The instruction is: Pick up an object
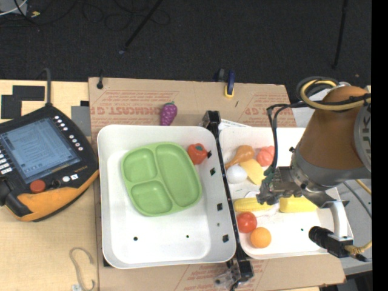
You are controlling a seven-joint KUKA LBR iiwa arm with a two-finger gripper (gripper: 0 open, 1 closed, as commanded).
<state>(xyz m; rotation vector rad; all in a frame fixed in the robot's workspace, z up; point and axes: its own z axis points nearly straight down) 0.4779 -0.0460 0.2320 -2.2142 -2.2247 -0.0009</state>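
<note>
In the camera view, the gripper (270, 191) is hanging low inside the right bin (303, 247), its dark tip sitting over the gap between two yellow pieces. Whether it is spread or closed I cannot tell; the wrist is hiding that, and nothing is visibly pinched.

The likeliest target, a long yellow toy fruit (245, 204), is lying just below and left of the gripper, its long axis running roughly left to right. A second yellow piece (297, 205) is lying just to the gripper's lower right, partly under the arm. A red tomato (246, 222) and an orange (260, 237) are sitting farther below the gripper, and a white egg (236, 174) is resting up and to its left.

Judging from this, the coming move is turning on a short shift down and left, closing across the fruit's narrow width.
</note>
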